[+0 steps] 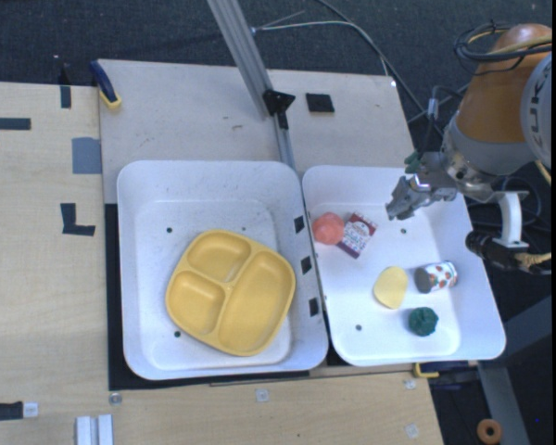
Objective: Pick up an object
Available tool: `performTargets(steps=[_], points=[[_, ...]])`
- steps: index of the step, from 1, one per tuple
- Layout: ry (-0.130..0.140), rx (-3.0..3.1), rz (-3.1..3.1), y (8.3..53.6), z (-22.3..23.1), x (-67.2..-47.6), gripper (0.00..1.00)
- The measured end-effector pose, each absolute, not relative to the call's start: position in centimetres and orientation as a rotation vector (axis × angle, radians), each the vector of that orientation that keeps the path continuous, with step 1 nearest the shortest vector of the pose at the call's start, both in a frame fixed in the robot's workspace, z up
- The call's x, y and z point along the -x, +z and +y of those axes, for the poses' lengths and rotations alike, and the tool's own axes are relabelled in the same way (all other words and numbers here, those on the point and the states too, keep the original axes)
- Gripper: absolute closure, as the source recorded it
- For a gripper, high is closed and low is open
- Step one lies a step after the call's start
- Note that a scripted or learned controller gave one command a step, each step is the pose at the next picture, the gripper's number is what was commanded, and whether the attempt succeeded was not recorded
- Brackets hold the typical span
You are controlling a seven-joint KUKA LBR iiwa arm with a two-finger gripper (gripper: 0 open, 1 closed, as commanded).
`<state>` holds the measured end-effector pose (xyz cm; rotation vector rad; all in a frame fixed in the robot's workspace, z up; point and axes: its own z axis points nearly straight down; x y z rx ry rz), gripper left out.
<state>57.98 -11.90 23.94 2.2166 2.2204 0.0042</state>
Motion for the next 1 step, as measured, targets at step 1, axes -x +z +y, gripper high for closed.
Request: performTargets(steps=[1], points=[[-0.002,-2.218,2.229,22.68,-6.88,-56.37,1.00]])
